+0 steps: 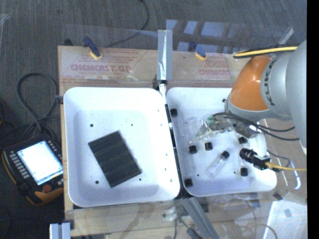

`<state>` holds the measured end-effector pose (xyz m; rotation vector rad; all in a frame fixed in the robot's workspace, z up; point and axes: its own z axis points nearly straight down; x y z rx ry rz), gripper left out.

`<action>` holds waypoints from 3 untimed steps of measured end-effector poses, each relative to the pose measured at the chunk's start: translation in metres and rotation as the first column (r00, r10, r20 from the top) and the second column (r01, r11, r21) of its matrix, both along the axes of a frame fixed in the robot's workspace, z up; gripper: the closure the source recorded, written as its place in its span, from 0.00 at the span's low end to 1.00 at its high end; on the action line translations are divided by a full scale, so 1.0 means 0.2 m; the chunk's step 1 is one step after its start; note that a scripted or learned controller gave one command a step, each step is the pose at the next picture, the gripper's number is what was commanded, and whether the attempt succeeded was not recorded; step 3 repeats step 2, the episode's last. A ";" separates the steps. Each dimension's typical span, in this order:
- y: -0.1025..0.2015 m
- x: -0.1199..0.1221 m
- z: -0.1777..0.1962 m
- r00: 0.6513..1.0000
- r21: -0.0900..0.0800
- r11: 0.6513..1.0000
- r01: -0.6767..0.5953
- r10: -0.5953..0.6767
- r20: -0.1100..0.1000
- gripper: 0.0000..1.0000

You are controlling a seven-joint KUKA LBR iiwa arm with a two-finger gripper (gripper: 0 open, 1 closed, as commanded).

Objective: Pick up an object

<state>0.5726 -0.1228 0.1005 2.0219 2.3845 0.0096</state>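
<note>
Camera view, left bin [75, 133]: a dark ribbed slab [114, 158] lies flat, its long axis slanting from upper left down to lower right. Over in the right bin [219, 185], a clear vial [218, 164] lies diagonally, black cap pointing upper right, while the gripper [212, 126] hangs near a clear piece; I cannot tell how its grip stands.

Small black pieces [208, 145] and a clear tube [217, 164] crowd the right bin [219, 186].

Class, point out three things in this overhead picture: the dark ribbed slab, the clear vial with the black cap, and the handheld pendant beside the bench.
dark ribbed slab [114, 158], camera view, its middle.
clear vial [217, 164], camera view, its glass body.
pendant [37, 163], camera view, its lit screen.
</note>
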 end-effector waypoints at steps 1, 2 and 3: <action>0.18 0.40 0.42 0.998 0.002 0.998 0.068 -0.068 -0.016 1.00; 0.45 0.48 0.57 0.991 0.002 0.991 0.136 -0.136 -0.016 1.00; 0.45 0.48 0.57 0.991 0.002 0.991 0.136 -0.136 -0.016 1.00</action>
